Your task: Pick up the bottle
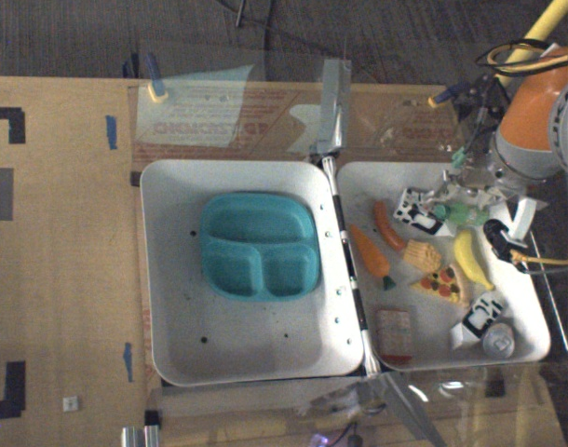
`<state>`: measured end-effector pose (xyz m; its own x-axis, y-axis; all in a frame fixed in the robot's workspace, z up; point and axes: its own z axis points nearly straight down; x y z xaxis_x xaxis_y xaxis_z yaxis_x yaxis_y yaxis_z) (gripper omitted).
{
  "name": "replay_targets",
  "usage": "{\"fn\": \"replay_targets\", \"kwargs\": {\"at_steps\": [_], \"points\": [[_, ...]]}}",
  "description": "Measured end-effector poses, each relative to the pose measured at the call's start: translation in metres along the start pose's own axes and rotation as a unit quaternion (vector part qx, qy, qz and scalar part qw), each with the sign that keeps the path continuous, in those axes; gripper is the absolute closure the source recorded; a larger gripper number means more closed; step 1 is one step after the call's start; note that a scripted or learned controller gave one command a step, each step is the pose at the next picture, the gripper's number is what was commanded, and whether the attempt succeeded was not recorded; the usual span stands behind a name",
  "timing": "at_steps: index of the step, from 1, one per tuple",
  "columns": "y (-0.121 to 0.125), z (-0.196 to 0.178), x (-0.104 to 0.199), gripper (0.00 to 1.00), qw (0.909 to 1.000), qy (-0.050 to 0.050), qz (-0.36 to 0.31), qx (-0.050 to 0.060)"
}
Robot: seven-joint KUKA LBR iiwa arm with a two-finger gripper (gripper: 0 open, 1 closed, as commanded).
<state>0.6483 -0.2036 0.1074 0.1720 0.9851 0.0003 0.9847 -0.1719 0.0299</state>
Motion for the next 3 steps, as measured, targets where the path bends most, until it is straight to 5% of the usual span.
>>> {"fn": "replay_targets", "kwargs": {"at_steps": [1,2,3], "points": [[0.005,-0.012,0.002,1.00,1.0000,-0.002,-0.004,-0.007],[0.003,-0.002,0.045,1.00,0.9988,-0.001,0.046,0.015],[-0.008,-0.110,0.113,1.00,0.9996,-0.001,0.024,0.016]]}}
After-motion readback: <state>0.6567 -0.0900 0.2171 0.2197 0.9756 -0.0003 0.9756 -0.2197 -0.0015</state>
